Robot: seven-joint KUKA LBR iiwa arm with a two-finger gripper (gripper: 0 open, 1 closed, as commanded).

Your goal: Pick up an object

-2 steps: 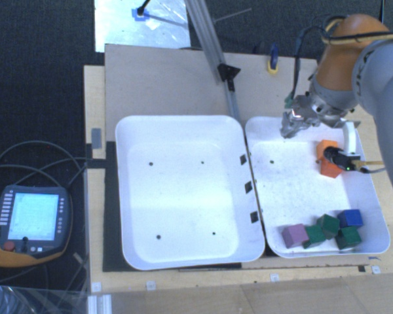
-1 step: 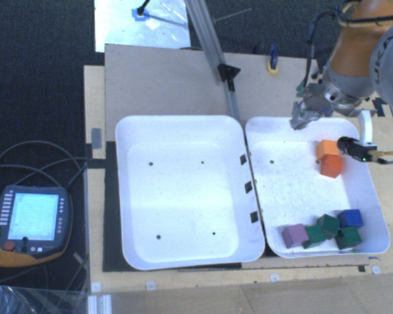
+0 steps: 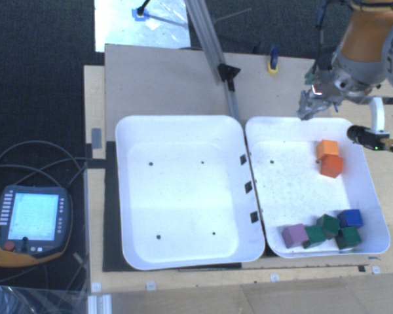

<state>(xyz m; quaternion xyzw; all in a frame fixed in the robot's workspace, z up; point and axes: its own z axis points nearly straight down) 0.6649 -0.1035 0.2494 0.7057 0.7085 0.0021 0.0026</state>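
Progress: nothing picked yet. Fingers [image 3: 310, 112] hover over the right bin's [image 3: 367, 175] far rim; open or closed, cannot tell. Orange block [image 3: 327, 150] and red-orange block [image 3: 331, 166] lie just below them; purple block [image 3: 293, 235], green and blue blocks farther below.

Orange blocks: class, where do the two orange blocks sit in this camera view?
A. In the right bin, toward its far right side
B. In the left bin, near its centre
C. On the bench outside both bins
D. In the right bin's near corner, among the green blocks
A: the two orange blocks lie touching each other inside the right bin, up toward its far right side, apart from the cluster of purple, green and blue blocks along its near edge.
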